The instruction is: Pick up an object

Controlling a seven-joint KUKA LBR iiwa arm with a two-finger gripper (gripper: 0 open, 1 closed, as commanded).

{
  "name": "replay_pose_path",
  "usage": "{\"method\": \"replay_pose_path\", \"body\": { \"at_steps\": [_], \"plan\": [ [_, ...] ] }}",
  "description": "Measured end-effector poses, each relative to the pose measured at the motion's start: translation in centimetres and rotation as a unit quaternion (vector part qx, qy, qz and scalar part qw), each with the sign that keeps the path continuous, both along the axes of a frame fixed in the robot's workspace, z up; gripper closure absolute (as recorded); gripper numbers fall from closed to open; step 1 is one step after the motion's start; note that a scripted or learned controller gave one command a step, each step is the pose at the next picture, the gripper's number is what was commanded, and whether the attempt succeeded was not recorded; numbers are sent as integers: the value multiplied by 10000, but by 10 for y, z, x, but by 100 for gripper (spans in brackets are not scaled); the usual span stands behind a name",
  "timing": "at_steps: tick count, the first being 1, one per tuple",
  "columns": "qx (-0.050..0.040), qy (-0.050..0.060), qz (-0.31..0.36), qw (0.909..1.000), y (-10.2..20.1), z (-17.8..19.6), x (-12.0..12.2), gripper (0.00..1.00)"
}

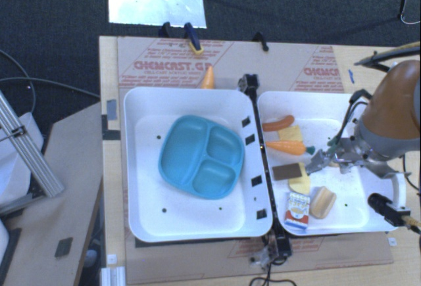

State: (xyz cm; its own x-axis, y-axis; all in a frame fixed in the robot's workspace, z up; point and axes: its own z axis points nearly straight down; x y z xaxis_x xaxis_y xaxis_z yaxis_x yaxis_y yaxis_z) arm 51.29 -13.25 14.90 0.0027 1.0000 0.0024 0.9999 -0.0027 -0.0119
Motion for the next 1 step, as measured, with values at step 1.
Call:
{"method": "replay_pose_path", "body": {
  "at_steps": [1],
  "plan": [
    [-4,-59,9,10000,-4,-67,-27,0]
  ]
}}
